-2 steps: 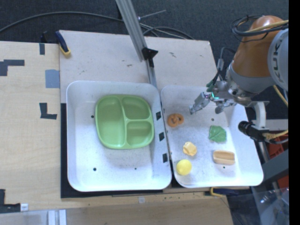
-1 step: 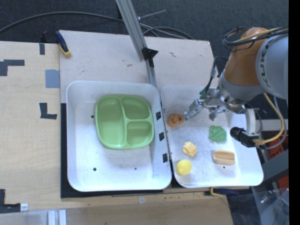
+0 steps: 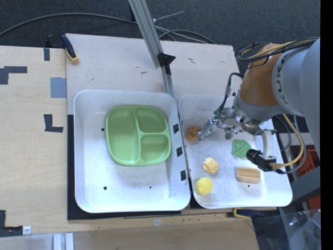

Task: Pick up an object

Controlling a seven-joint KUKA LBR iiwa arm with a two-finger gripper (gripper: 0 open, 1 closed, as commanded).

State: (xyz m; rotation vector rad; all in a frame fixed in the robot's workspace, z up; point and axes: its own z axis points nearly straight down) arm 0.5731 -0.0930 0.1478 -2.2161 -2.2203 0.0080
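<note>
Bright, even light; slightly soft focus

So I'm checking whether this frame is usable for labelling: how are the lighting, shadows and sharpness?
Camera view: lighting is even and soft, with no harsh glare on the white bins; the green plate casts only a faint shadow; the overall picture is slightly soft, so the claw and the small food items, like the yellow ball, lack fine detail.

The pale wooden bench (image 3: 119,66) carries two shallow white bins side by side, the left bin (image 3: 88,186) and the right bin (image 3: 276,194) touching along their inner rims, over a dark mat (image 3: 71,165).
</note>
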